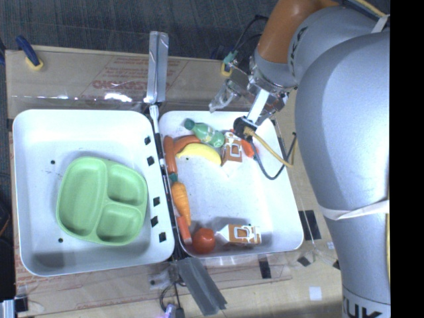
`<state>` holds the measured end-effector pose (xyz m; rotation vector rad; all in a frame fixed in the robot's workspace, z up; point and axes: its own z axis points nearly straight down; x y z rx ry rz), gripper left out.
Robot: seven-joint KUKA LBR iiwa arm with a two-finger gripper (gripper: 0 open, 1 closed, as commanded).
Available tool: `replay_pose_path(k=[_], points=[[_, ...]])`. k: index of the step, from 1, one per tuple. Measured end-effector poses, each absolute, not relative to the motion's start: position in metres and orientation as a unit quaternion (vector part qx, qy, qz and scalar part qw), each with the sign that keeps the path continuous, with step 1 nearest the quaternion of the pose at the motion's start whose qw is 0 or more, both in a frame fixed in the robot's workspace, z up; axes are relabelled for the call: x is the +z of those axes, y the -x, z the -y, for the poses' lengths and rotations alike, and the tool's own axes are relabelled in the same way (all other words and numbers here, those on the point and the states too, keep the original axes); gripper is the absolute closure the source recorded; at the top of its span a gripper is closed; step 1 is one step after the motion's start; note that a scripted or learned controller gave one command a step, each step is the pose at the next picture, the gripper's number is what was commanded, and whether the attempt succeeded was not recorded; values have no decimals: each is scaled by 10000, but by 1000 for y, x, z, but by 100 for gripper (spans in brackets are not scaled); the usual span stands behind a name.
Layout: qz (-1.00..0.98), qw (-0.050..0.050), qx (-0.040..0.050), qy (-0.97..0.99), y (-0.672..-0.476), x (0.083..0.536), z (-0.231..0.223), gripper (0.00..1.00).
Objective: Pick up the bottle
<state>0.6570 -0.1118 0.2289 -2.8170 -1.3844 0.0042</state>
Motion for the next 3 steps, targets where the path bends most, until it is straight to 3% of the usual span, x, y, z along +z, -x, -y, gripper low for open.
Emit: replay_pose_path(k=[1,2,3], points=[[2899,31,36,9570,-651,160,122,0],[1582,28,42,9874,-645,136,107,0],[1582,28,42,9874,-645,136,107,0]])
